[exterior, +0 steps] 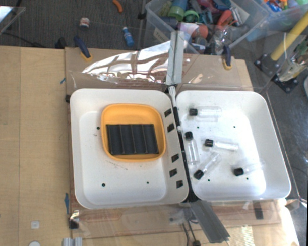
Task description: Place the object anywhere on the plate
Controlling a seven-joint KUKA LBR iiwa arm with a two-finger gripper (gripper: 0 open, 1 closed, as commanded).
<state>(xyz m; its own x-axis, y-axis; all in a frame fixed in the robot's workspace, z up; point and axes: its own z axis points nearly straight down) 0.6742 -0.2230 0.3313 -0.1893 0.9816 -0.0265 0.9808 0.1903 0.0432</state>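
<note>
- Two white bins sit side by side in the middle of the frame: the left bin (86,188) and the right bin (274,149).
- We see an orange plate (110,116) in the left bin, a bit above its middle.
- A black ridged pad (132,139) lies flat on the plate.
- Five small clear vials with black caps lie in the right bin: one (205,113) at the top, one (191,146) by the left wall, one (221,145) in the middle, one (207,166) below it, and one (244,170) at the lower right.
- None of the vials touches the plate.
- We cannot tell how the gripper stands.
- A clear tub of toys (208,13) sits at the top of the frame.
</note>
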